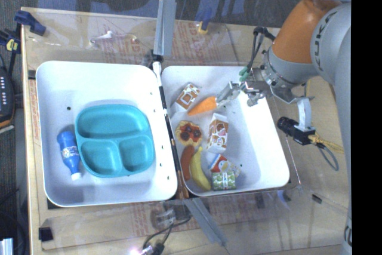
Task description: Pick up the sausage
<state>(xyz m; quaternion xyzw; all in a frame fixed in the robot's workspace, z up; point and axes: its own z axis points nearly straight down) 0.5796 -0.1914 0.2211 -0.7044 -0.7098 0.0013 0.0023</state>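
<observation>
Nearest the camera, along the near edge of the right bin [271, 155], lies a tight cluster: the sausage [187, 162], reddish-brown, lies lengthwise with a yellow banana [200, 173] pressed against its right side, a small green packet [224, 180] just beyond that, and the bin's dividing wall close on its left. Going by size, the left bin [54, 92] holds a teal divided tray [114, 139] and a blue bottle [69, 153], well apart from the work. The arm [310, 27] reaches in from the right, and its gripper [239, 91] hangs over the far part of the right bin, near an orange carrot [203, 106] and a small carton [218, 132]; whether the pincer is apart or together I cannot tell. The risk, as I judge it, is crowding: a descent onto the sausage could catch the banana instead, or one side could jam against the wall, and a slightly off approach might close on the carrot or carton.
</observation>
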